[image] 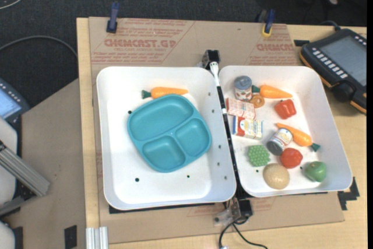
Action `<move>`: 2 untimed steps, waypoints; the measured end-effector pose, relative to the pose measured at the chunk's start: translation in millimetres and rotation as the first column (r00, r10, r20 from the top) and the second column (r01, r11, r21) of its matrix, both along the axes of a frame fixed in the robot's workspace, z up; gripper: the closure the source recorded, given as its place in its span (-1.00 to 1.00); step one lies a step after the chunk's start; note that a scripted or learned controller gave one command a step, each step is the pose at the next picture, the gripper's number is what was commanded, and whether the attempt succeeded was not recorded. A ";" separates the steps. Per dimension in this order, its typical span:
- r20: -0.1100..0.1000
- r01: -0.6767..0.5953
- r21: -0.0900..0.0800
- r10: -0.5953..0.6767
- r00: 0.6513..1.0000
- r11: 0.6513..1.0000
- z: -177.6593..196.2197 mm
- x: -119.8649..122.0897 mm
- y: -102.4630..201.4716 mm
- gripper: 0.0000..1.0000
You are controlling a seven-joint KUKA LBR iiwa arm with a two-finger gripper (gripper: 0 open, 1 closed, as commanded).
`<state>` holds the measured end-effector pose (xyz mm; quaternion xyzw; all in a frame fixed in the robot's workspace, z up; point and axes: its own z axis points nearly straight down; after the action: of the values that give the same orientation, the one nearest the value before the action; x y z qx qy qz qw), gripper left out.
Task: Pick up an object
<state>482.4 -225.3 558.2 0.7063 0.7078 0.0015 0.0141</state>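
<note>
The right bin [326, 108] holds several toy foods. Among them are a small can [243, 87], an orange carrot [274, 91], a red pepper [285, 108], a white carton [243, 118], a second carrot [297, 134], another can [280, 141], a green bumpy piece [259, 155], a red tomato [291, 158], a tan potato [276, 176] and a green apple [315, 171]. In the left bin [113, 178] lie a teal divided plate [168, 132] and a carrot [165, 92] just beyond it.
Both bins rest on a cardboard sheet [145, 41] held by two clamps at the back. A black handheld pendant [341, 61] lies at the right edge of the bench. Dark floor with cables surrounds the bench.
</note>
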 end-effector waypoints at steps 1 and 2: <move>0.005 -0.001 -0.004 0.001 1.000 1.000 11.0 0.6 -0.2 1.00; 0.009 -0.001 -0.007 0.001 1.000 1.000 22.0 1.2 -0.5 1.00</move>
<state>483.6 -225.8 580.2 0.7059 0.7080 0.0021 0.0199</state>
